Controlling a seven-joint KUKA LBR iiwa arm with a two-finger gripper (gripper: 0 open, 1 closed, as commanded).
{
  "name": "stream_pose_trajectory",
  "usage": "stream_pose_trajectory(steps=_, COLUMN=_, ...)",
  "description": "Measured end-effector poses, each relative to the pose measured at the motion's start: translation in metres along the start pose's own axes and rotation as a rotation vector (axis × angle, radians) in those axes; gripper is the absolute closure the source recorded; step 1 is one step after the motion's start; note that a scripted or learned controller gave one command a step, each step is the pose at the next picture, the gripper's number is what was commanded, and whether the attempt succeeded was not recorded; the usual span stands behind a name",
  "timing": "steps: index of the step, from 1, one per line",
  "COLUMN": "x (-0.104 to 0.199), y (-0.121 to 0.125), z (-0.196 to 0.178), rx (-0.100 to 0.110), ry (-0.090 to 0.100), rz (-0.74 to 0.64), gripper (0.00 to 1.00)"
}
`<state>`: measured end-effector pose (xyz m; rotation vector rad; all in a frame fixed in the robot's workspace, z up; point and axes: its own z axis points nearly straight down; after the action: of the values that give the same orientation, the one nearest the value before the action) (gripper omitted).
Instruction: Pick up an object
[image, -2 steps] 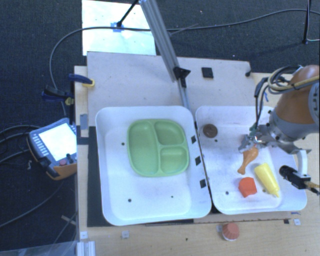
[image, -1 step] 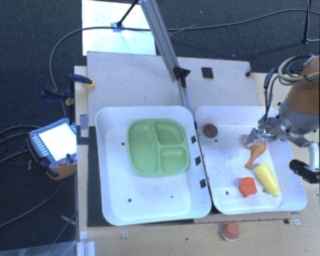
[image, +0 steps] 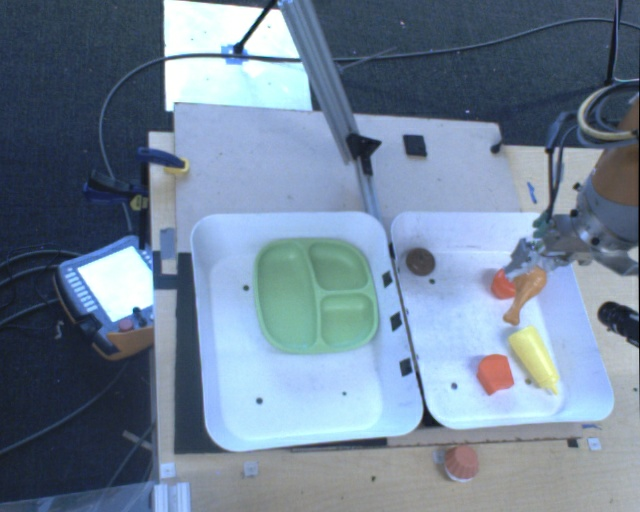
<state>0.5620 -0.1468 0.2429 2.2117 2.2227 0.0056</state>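
My gripper (image: 530, 258) hangs over the far right part of the right bin (image: 450, 330). Just below it lies an elongated orange piece (image: 526, 293), its upper end right at the gripper's tip; whether they touch is unclear. A small red-orange piece (image: 502, 284) sits beside it on the left. Nearer the front are a yellow cone-shaped piece (image: 535, 359) and a red-orange block (image: 495, 373). A brown round piece (image: 420, 262) rests at the bin's far left corner.
The left bin (image: 230, 390) holds a green divided plate (image: 316, 295). A slanted metal pole (image: 330, 80) crosses the back of the bench. A small round orange thing (image: 461, 462) lies on the bench in front of the right bin.
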Motion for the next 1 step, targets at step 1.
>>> stream_pose_trajectory(steps=1, x=0.0564, y=0.0136, z=0.0107, rx=0.005, ry=0.003, rz=-0.005, gripper=1.00)
